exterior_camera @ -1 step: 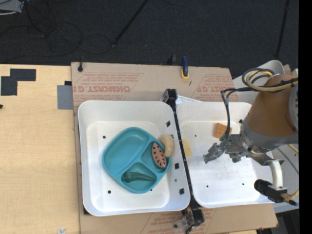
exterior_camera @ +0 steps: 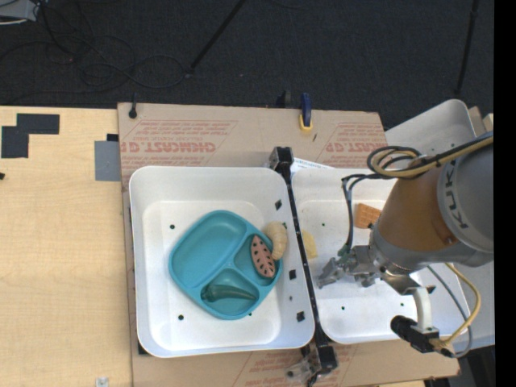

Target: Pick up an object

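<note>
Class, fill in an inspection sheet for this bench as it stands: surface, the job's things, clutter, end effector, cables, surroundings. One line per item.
Surface: cardboard sheet on a wooden bench, bearing the left bin and right bin side by side.
Job's things: teal divided plate in the left bin; a pink slice with dark seeds lies on its right edge, a pale banana-like piece beside it. Small orange block and a pale yellow piece in the right bin.
Clutter: blue clamp at the cardboard's far edge.
End effector: low in the right bin near the divider; nothing seen held.
Cables: yellow and black loops above the arm.
Surroundings: dark floor with trailing leads.
</note>
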Motion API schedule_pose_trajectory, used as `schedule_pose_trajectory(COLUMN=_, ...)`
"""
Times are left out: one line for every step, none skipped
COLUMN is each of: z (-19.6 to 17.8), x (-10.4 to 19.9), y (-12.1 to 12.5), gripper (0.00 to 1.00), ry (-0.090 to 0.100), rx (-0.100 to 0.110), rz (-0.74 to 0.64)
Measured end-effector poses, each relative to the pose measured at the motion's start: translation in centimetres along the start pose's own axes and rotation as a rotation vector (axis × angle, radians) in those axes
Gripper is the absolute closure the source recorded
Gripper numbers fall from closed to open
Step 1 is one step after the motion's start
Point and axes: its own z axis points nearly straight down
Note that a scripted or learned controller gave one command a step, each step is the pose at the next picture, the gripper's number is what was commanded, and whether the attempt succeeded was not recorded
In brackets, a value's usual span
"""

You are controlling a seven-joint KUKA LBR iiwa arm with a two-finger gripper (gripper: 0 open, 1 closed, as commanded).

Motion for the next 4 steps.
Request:
schedule_pose_trajectory(z=-1.4, x=-0.2, y=0.0, gripper=1.00, ry=0.000, rx=-0.002, rz=0.007)
schedule_pose_trajectory(z=-4.1, x=0.4, y=0.8, gripper=1.00, ry=-0.002, rx=-0.008, rz=-0.001)
schedule_pose_trajectory(z=-9.0, x=7.5, y=4.3, gripper=1.00, ry=0.001, rx=-0.012, rz=-0.008)
schedule_pose_trajectory(z=-8.7, x=1.8, y=4.0, gripper=1.00, ry=-0.002, rx=-0.006, rz=0.002)
